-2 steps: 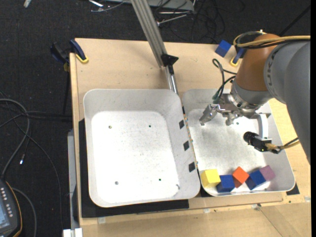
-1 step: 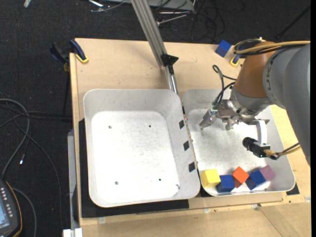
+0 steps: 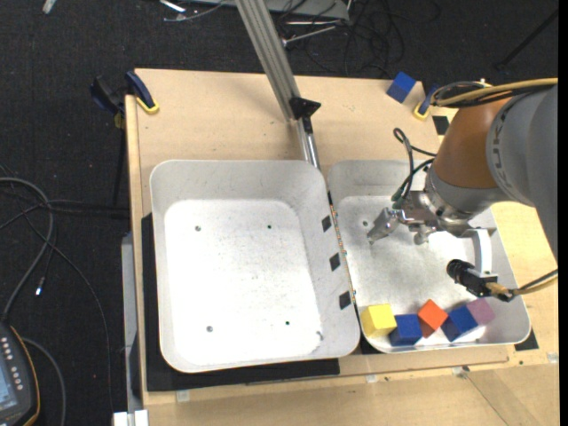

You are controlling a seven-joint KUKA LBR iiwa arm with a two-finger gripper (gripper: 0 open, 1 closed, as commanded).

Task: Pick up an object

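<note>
1. Small coloured blocks lying clustered along the near edge of the right shallow white bin (image 3: pixel 373 193): yellow cube (image 3: pixel 379 318), dark blue cube (image 3: pixel 406 328), orange cube (image 3: pixel 432 315), second blue cube (image 3: pixel 460 323), pale purple cube (image 3: pixel 482 310) toward the near right corner.
2. Two-finger metal gripper (image 3: pixel 383 228) hanging over the bare middle of the right bin, well apart from the blocks, gripping nothing; cannot tell whether the jaws are apart or together.
3. Left shallow white bin (image 3: pixel 177 185) sitting beside the right one on the wooden bench (image 3: pixel 213 105).
4. Another blue block (image 3: pixel 402 86) resting near the bench's far right corner.
</note>
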